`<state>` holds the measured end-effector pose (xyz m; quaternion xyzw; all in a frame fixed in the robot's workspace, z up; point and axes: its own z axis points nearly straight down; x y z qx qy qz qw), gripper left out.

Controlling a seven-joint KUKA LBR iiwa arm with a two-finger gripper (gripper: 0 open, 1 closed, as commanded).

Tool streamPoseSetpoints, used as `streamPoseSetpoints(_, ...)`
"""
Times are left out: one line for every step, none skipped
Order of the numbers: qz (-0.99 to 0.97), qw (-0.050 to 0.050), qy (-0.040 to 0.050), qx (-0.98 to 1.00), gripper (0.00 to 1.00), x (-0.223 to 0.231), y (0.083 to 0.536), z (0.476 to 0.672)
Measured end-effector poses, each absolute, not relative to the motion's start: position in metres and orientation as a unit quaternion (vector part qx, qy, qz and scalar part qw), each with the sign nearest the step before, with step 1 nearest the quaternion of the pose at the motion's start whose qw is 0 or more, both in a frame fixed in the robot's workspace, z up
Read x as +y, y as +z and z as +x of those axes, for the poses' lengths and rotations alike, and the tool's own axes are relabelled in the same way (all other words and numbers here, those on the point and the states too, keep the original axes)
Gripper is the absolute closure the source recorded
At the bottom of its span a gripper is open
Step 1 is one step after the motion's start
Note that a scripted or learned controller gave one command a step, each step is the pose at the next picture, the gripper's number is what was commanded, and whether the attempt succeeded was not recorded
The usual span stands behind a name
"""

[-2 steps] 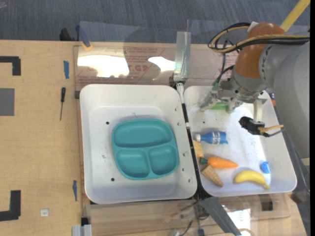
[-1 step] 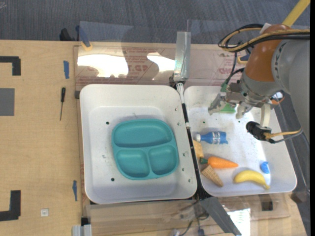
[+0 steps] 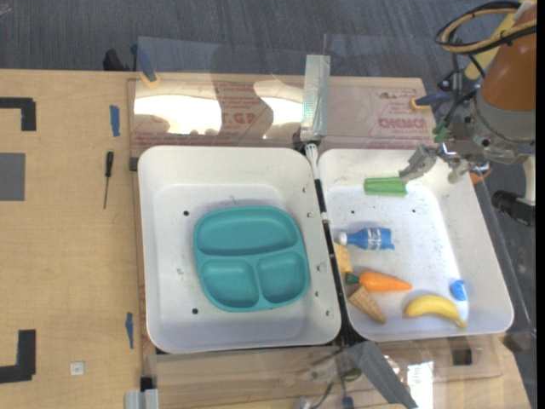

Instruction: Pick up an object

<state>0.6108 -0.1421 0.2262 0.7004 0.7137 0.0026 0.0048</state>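
Bench [image 3: 60, 254] is showing a light wood-grain top with black corner marks along its left side. Two shallow white bins are sitting side by side on it, touching along their inner edges: left bin [image 3: 162, 313], right bin [image 3: 485, 313]. A thin dark tool, looking like a small screwdriver [image 3: 107, 175], is lying on the bare wood left of the left bin. Blue tape strips [image 3: 114, 119] are sticking to the bench near the left bin's far and near corners. A brown cardboard sheet [image 3: 375, 109] is lying flat behind both bins, catching glare on its left half.
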Motion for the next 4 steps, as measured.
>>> streamPoseSetpoints(0.683,0.005,0.0036,0.731,0.0,-0.118,0.094,0.67)
streamPoseSetpoints(0.661,0.005,0.0036,0.75,0.0,-0.133,0.092,0.657)
streamPoseSetpoints(0.675,0.003,0.001,0.738,0.0,-0.182,0.132,0.628)
streamPoseSetpoints(0.716,0.003,0.0025,0.698,0.0,-0.155,0.089,0.65)
